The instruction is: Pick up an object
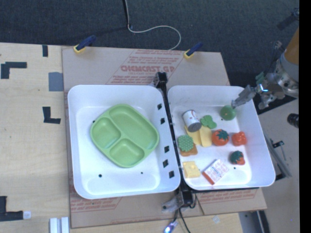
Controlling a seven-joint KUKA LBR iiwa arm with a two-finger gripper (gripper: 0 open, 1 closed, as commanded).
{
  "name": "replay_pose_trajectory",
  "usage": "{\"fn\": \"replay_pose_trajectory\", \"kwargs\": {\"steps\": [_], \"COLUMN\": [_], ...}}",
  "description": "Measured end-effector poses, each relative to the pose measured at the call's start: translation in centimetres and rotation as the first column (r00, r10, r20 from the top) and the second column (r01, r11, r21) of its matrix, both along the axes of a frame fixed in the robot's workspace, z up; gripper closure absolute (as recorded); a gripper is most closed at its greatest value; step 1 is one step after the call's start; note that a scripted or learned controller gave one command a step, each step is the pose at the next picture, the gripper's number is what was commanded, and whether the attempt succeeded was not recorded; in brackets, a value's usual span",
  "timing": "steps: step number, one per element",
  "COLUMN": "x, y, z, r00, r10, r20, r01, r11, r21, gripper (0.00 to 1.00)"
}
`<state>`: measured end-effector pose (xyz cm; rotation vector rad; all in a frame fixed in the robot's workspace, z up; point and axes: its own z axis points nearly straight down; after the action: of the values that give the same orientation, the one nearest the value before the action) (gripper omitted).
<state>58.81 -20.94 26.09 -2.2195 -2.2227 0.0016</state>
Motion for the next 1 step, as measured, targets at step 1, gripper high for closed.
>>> {"fn": "replay_pose_trajectory", "kwargs": {"steps": [1], "x": [0.42], "y": [5.28], "z": [-18.32], "r00": [1.0], "r10": [0.001], "r20": [0.0], "r01": [-0.001], "r11": [1.0], "r21": [0.003], "gripper": [0.0]}}
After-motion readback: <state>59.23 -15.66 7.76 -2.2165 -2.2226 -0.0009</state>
